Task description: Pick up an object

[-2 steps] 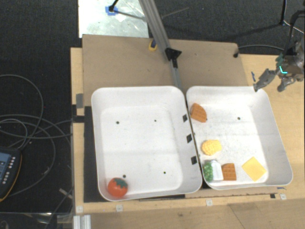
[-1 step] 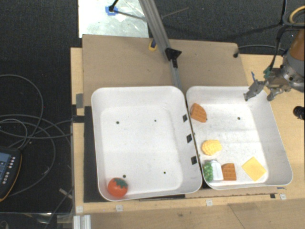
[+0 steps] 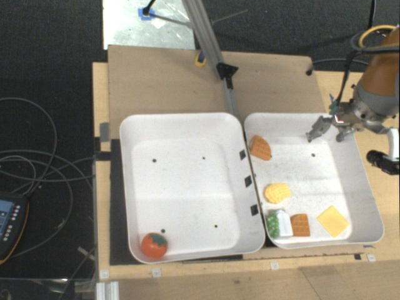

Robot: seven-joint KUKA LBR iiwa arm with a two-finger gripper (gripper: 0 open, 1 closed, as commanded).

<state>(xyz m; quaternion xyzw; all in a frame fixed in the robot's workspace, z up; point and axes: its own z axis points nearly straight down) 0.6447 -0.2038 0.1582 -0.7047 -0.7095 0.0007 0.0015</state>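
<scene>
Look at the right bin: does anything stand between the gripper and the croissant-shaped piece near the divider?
Nothing visible does. The gripper is at the right bin's far edge, and bare white floor separates it from the croissant-shaped piece.

Colours, both bins white on a tan desk (image 3: 275,80).
Left bin (image 3: 181,130): red tomato (image 3: 154,245), green stem. Right bin (image 3: 350,167): orange-brown bread (image 3: 260,148), yellow corn (image 3: 277,193), green-and-white item (image 3: 278,224), brown waffle-grid piece (image 3: 300,225), yellow square (image 3: 333,221).
</scene>
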